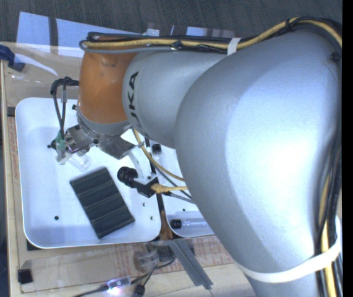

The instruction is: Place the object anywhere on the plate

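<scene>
Bulk of the grey KUKA arm looms closest to the lens, cables looped over its shoulder, as it reaches in from the right across the two white bins. Beyond it the orange band tapers down to the wrist, and the gripper hangs low over the upper left part of the left bin — whether it is open or closed, and whether it has hold of anything, cannot be told from this angle.

Just beneath the gripper's tip sits a small pale, glassy-looking piece. It may be the object to be placed or part of the tool itself; the picture does not settle it.

On the bin floor, just beside that spot and toward the bench's front edge, lies a dark ribbed slab, flat and at a slant — most likely the plate. Nothing rests on it. A clear tube lies in the right bin, near the divider.

Judged from this, the task is in its carry or pick stage, with the placing not yet done. The next move calls for a short shift over the slab's middle, then a gentle lowering and release.
</scene>
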Motion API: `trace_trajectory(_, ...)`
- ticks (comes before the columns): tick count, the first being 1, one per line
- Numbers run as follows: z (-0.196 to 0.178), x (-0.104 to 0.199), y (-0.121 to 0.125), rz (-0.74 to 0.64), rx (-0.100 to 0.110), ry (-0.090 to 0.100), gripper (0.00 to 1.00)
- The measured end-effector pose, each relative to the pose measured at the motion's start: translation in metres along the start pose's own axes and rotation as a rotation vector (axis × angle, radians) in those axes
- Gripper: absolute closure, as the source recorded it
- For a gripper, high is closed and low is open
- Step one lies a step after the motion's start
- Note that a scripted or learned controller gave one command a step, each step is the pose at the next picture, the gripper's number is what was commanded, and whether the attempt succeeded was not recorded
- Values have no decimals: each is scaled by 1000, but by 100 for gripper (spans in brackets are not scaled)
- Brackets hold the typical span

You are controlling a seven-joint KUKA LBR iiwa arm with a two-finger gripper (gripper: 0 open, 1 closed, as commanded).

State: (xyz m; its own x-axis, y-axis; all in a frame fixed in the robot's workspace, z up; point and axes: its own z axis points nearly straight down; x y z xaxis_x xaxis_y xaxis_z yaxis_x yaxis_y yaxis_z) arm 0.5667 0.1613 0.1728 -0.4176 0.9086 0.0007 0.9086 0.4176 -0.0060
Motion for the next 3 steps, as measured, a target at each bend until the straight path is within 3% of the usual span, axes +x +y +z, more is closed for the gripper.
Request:
trace_trajectory(1,-59,-24,-86,-249,-3,-1,100)
trace_trajectory(2,69,57,-76,-26,2,0,100)
trace_trajectory(3,-19,-33,-113,-503,-7,-4,100)
